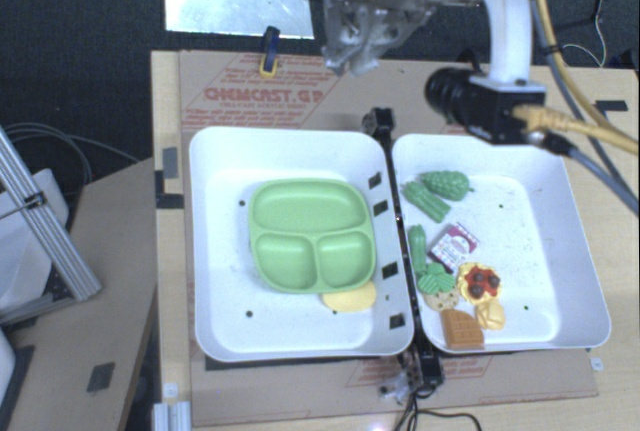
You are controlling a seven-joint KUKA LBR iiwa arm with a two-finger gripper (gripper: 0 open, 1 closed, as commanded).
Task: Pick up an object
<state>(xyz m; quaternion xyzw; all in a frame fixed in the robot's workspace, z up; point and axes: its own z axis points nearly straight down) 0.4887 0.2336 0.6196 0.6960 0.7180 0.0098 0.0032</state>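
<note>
Red print "CHEMCAST GP" on brown sheet (250,94) under bins (smaller lines beneath unreadable).

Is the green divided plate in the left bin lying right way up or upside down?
Right way up. The green divided plate lies flat in the left bin, and its three hollow compartments face upward.

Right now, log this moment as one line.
claw: high above bench, behind bins | left bin: green tray | right bin: toy food | pick: not yet done
</note>
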